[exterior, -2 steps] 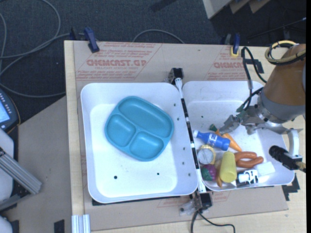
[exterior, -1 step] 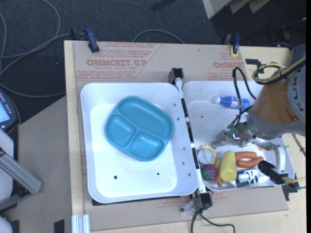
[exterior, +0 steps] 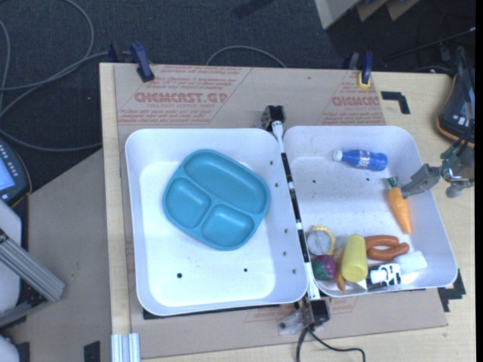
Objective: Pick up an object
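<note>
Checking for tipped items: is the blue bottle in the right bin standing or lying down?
Lying down: the blue bottle rests on its side, white cap pointing left.

- Left bin [exterior: 151, 277] holds a blue divided tray [exterior: 216, 198].
- Right bin [exterior: 355, 138]: a blue bottle [exterior: 362, 158] at 12 o'clock, a carrot [exterior: 400, 210] at 3 o'clock.
- Yellow bottle [exterior: 355, 257], red sausage [exterior: 386, 246] and small toys cluster around 6 o'clock.
- The gripper [exterior: 423, 178] hovers just above the carrot's top, at 2 o'clock.

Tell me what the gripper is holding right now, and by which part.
Nothing is held. The gripper sits at the right bin's right edge, just beside the carrot's green top, with no object seen between its fingers.
</note>
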`<state>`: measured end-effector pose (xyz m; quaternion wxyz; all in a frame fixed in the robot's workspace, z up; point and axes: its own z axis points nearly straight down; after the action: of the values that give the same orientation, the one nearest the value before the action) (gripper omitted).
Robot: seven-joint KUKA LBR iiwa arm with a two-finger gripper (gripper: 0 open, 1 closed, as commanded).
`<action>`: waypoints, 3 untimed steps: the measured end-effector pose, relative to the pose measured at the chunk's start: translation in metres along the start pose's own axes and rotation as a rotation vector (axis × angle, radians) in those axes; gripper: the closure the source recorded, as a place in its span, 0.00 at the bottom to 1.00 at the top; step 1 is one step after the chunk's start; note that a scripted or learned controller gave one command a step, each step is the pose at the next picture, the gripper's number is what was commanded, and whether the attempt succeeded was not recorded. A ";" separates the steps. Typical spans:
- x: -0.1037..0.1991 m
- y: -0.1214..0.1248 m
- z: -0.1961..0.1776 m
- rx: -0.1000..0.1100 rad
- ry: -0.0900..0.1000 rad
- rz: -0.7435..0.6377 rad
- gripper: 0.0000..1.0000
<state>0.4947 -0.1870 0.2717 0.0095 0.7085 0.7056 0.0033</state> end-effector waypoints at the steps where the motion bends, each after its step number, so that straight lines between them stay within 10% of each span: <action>1: -0.006 0.012 0.151 0.030 0.013 -0.003 0.00; 3: 0.014 0.139 0.189 0.013 0.013 -0.010 0.00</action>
<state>0.6372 -0.1750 0.0853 0.0003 0.7049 0.7093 0.0031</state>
